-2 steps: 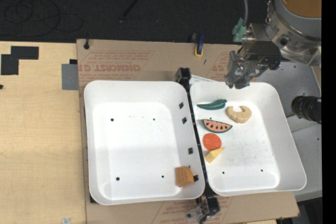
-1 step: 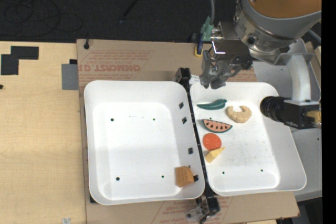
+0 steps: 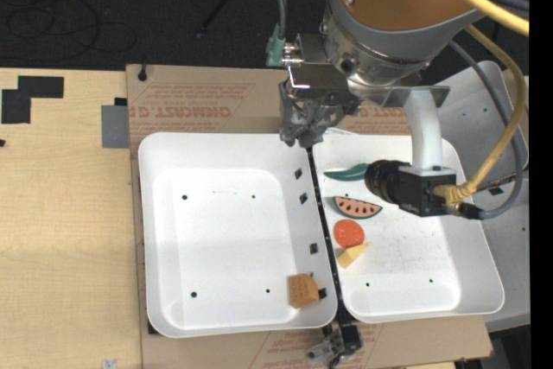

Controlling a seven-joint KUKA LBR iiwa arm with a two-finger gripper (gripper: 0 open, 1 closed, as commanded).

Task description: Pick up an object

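Note:
My gripper (image 3: 304, 134) hangs over the far end of the divider between the two bins, under the grey and orange wrist. In the right bin (image 3: 449, 294) lie a teal curved piece (image 3: 346, 173), a watermelon slice (image 3: 357, 206), a red round piece (image 3: 349, 232) and a pale yellow wedge (image 3: 352, 254), all close to the divider. A tan block (image 3: 302, 290) sits in the near right corner of the left bin (image 3: 216, 229). No object shows between the fingers.
A black cylindrical part with a yellow cable (image 3: 415, 187) reaches over the right bin beside the watermelon slice. Brown cardboard (image 3: 199, 104) lies under both bins. A wooden bench top (image 3: 60, 212) extends to the left.

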